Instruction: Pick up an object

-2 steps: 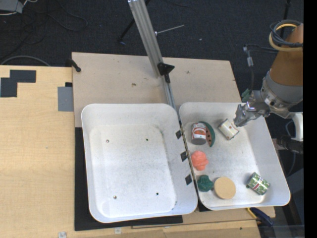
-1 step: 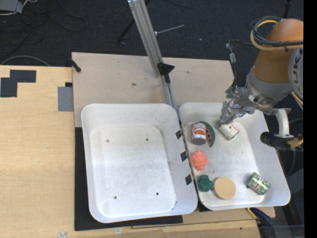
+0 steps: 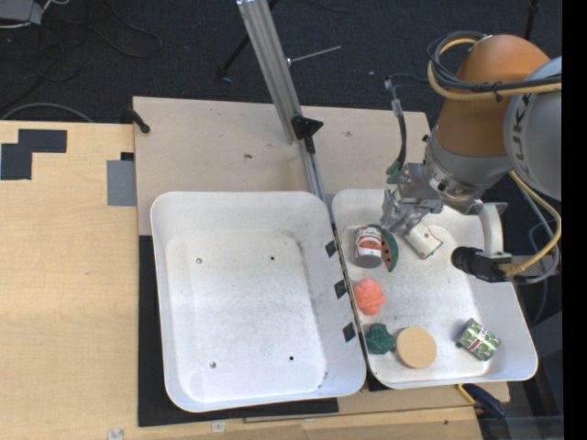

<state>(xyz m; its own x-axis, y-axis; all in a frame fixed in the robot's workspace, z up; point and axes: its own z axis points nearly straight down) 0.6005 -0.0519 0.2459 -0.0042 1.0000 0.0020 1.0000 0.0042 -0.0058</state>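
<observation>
In the right bin lie several objects. A small red-and-white can sits near the bin's left wall with a dark green curved piece against its right side. Below it lie an orange-pink ball, a dark green lump, a tan round disc and a green-patterned can at the right. A white block rests under the wrist. My gripper hangs over the bin's upper part, just right of and above the red-and-white can, with nothing visibly between its fingers.
The left bin is beside the right one, with black clips along the shared wall. A slanted aluminium post rises behind the bins. A black cable end sticks out at the arm's right.
</observation>
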